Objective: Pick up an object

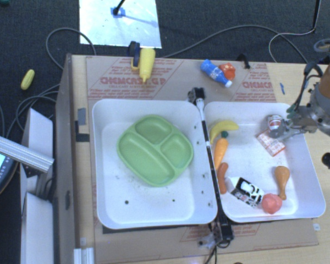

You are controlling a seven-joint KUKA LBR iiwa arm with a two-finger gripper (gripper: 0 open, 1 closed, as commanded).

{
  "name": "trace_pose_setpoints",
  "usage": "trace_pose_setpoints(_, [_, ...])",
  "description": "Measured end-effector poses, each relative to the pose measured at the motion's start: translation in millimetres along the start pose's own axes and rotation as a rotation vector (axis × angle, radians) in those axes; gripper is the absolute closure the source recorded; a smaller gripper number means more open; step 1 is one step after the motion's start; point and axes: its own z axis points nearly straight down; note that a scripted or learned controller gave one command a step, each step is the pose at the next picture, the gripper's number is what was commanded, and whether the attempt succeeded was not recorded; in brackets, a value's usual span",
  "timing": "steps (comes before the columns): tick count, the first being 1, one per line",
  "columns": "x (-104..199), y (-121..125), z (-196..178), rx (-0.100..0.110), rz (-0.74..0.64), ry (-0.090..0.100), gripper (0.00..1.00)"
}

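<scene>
My claw (274, 126) hung over the right bin (313, 202), close above a small packet (270, 143); I could not tell its grip. Next it needed to drop straight down. That bin also held a banana (223, 127), carrot (220, 148) and drumstick (282, 179). The left bin (107, 202) held a green plate (155, 149).

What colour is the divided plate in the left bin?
Light green; the divided plate shows plainly in the camera view, lying in the left bin.

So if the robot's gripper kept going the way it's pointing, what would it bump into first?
The gripper points left across the right bin. Going straight on, it would probably meet the banana first. The small red-and-white packet lies just below that line. Height is hard to judge.
</scene>
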Motion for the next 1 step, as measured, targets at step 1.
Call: trace_pose_setpoints(1, [50.2,32.4,9.6,0.000,0.000,0.001,1.00])
